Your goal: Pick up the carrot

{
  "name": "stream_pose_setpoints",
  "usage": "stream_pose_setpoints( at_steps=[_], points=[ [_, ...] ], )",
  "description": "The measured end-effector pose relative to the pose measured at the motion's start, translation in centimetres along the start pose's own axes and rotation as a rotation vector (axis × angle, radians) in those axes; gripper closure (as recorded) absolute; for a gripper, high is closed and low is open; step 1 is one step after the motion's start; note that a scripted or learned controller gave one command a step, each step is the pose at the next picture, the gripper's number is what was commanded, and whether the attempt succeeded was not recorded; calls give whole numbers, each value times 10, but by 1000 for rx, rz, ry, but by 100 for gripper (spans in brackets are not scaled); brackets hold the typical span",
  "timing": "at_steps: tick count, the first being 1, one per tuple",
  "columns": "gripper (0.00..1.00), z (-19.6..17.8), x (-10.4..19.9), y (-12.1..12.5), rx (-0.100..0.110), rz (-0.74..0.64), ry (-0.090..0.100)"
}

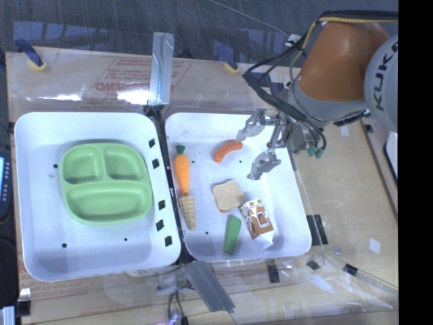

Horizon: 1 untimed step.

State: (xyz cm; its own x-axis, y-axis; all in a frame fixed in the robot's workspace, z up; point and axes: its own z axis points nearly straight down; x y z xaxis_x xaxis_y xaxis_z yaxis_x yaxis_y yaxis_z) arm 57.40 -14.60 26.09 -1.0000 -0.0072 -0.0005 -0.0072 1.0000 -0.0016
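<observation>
- The carrot (181, 170) lies in the right bin (287, 246), close against that bin's left wall, with its green top toward the far side and its orange body running toward the camera.
- Just below the carrot's tip, touching or nearly touching it, rests a pale corn cob (187, 211), also along the left wall.
- The gripper (259, 146) hangs over the upper right part of the same bin, well apart from the carrot, with its two fingers spread wide and nothing between them.
- One finger (253, 126) points toward the far wall of the bin, while the other (264, 165) reaches toward the bin's middle.
- A small orange sausage (228, 150) lies on the bin floor just to the left of the open fingers, between the gripper and the carrot.
- Near the bin's centre sits a slice of bread (228, 196), and just beside it to the right is a small carton (258, 219) with brown and white print.
- A green pickle-shaped piece (232, 234) lies toward the near wall, next to the carton.
- The left bin (30, 181) holds a green divided plate (106, 182) with three compartments, lying flat near its middle.
- The arm's orange band (337, 59) shows at the upper right, above the bench, with dark cables (267, 80) looping down toward the wrist.
</observation>
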Motion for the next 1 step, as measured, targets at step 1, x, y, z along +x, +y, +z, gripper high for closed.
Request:
stream_pose_setpoints(
  at_steps=[1],
  points=[
    [0, 155, -28, 42, -2, 372, 8]
  ],
)
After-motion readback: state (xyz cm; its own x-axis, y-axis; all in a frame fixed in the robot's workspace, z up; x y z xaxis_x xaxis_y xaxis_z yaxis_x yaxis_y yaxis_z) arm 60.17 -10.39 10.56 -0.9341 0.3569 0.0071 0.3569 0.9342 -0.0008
